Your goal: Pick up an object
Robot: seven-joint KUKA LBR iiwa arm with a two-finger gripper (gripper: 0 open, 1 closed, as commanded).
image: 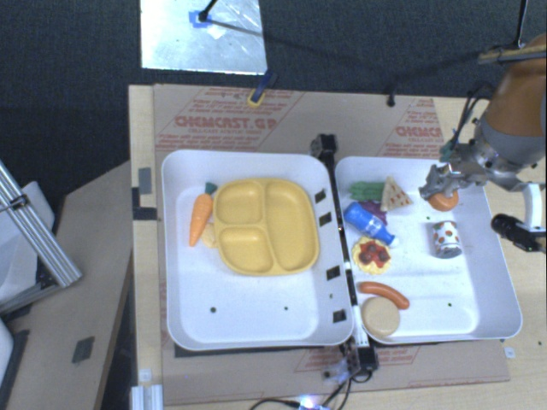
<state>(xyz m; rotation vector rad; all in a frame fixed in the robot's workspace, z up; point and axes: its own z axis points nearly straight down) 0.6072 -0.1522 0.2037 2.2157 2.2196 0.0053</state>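
My gripper hangs over the far right part of the right bin. A small orange round object sits right at its tip, partly covered by it; whether it is gripped or just lying underneath is unclear. A white can with red marks stands just in front of it. To the left lie a tan wedge, a green item, a blue bottle, a small round pizza, a sausage and a tan disc.
The left bin holds a yellow divided plate and a carrot beside it. A black divider runs between the bins. The arm's grey and orange wrist looms over the right bin's far corner.
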